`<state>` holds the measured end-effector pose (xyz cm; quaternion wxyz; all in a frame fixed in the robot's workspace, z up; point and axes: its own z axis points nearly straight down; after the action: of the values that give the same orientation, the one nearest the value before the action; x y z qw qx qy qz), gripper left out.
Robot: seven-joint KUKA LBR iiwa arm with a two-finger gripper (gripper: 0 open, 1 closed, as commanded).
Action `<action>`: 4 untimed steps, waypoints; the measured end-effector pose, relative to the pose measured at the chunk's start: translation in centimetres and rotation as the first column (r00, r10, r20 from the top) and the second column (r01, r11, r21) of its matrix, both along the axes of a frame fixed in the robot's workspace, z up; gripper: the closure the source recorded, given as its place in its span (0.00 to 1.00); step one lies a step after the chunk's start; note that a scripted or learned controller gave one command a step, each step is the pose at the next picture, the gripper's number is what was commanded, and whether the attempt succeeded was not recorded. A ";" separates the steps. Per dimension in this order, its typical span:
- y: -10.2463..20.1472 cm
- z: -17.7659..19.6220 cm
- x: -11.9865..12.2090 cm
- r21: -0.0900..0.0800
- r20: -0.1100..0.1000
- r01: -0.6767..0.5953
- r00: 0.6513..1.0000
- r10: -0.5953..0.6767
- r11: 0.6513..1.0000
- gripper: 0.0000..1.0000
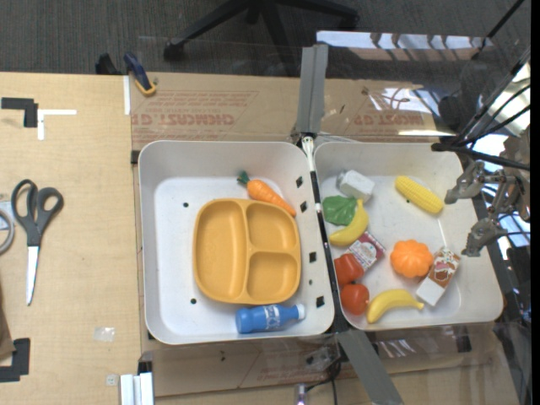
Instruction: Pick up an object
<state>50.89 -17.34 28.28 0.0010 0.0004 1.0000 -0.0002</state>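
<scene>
Approach looks to be the step in hand: the claw [475, 213] hangs open and empty at the right bin's [494, 306] right rim, near the bottle [439, 277] and orange [412, 258]. Next it must drop onto one toy, and room is tight among wall and neighbours.

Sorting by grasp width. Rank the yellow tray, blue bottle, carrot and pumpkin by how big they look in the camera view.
1. Yellow tray, by far the largest.
2. Blue bottle.
3. Carrot and pumpkin: too alike to rank; the carrot looks longer, the pumpkin rounder and fuller.
</scene>
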 end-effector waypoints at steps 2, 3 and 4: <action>1.3 -19.0 1.9 0.000 0.001 -0.039 0.999 0.039 0.999 0.00; 6.3 -19.0 2.4 0.001 0.000 0.048 0.999 -0.048 0.999 0.00; 7.4 -18.8 7.2 -0.002 0.005 0.106 0.994 -0.106 0.994 0.00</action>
<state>58.06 -9.94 9.43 0.0036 0.0534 0.9986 -0.0016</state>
